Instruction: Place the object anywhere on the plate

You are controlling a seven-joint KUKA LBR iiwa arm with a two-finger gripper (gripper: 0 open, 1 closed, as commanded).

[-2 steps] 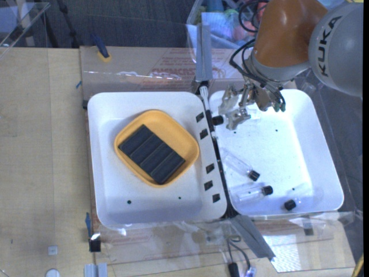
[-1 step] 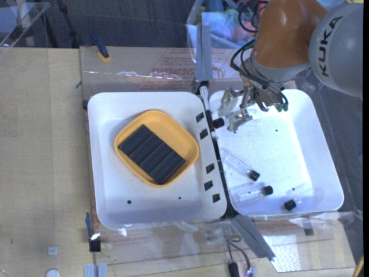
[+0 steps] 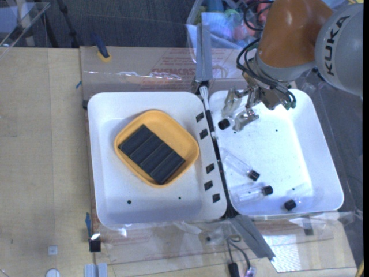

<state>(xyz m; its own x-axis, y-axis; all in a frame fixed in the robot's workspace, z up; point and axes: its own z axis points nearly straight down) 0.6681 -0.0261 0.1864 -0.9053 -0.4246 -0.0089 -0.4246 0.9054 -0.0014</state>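
- Dark grey ribbed rectangular slab (image 3: 151, 153): lies flat on the yellow square plastic plate (image 3: 176, 128), set at a diagonal, wholly inside the plate's rim.
- Plate sits in the middle of the left white bin (image 3: 109, 114), left half of the frame.
- Gripper (image 3: 242, 113): hangs over the upper left corner of the right white bin (image 3: 300, 149), well apart from the slab and plate. Open or closed: cannot tell from this angle. Nothing seen held in it.
- Grey arm with orange band (image 3: 288, 27) enters from the upper right of the frame.
- Small black round piece (image 3: 223, 123) lies on the bin floor just lower left of the gripper.
- Clear plastic tube with black cap (image 3: 249, 172) lies near the middle of the right bin; a second capped clear tube (image 3: 258, 191) lies below it.
- Loose black cap (image 3: 289, 204) sits near the lower right of that bin.
- Row of black clips (image 3: 203, 134) runs along the ridge between the two bins.
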